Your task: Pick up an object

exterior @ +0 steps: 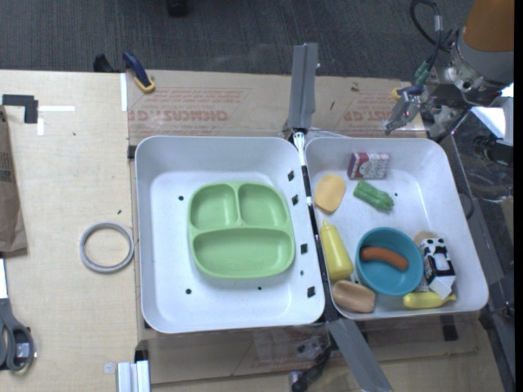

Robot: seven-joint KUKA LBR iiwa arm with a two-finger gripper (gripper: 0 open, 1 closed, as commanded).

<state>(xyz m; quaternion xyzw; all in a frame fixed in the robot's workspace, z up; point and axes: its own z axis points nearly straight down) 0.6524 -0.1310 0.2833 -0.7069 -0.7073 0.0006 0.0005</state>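
Looking down from the camera view, you have the gripper (406, 104) up beyond the far right corner of the right bin (454, 188), above the cardboard and outside the bin walls. You cannot tell how it is set, since it is small and cluttered with cables.

Every candidate object lies nearer the camera and left of it. Closest to it is one small pink-and-white carton (368, 166), well apart from the gripper, with one green pepper-like piece (373, 195) just beside it. Further on you can count one pale yellow wedge (329, 193), one yellow bottle (335, 251), one blue bowl (388, 261) with one sausage (383, 256) lying in it, one bread roll (354, 296), one banana (425, 300) and one black-and-white toy (438, 261).

The left bin (155, 219) holds one green divided plate (242, 229).

The arm (490, 23) comes in from the top right corner, its orange band above the grey wrist.
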